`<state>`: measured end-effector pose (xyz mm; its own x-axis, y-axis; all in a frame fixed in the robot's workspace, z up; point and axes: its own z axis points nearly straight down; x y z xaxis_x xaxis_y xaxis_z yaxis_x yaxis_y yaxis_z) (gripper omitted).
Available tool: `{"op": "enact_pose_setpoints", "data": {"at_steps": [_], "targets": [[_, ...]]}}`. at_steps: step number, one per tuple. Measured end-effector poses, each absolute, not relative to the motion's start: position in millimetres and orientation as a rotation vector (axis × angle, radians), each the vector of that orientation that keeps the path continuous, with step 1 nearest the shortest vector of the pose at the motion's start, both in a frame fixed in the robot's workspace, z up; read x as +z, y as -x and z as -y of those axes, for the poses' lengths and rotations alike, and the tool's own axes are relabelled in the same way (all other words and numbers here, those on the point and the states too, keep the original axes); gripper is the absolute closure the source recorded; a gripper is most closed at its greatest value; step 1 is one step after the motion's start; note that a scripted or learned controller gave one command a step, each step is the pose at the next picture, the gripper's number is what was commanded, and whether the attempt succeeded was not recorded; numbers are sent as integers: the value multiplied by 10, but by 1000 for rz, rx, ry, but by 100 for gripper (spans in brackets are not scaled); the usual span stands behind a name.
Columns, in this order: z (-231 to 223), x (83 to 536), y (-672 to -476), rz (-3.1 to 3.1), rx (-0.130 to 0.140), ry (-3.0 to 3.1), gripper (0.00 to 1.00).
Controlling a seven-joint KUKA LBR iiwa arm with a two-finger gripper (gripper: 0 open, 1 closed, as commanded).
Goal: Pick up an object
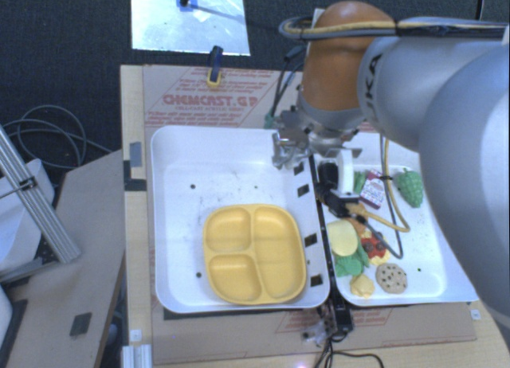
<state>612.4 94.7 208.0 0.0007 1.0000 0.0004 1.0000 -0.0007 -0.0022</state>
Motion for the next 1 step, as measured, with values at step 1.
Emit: {"op": "enact_pose_setpoints", "data": {"at_steps": [1], "targets": [[-35, 1835, -6341, 2217, 1, 2230, 100]]}}
